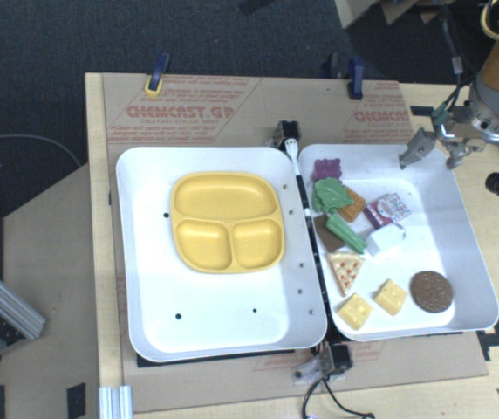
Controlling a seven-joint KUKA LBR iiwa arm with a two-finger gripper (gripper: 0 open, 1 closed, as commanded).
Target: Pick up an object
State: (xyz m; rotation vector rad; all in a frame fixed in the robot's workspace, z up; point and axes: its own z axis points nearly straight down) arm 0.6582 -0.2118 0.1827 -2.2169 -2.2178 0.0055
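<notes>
The right bin holds several toy foods. Among them are a purple grape bunch, a green leafy piece, a green pod, a pizza slice, two yellow cheese cubes, a brown cookie and a red-and-white packet. My gripper hangs over the far right corner of this bin. It is open, with nothing between its spread fingers. It stands apart from all the foods.
A yellow three-compartment tray lies in the left bin. Clamps hold the cardboard at the far edge. A black bracket sits between the bins at the back.
</notes>
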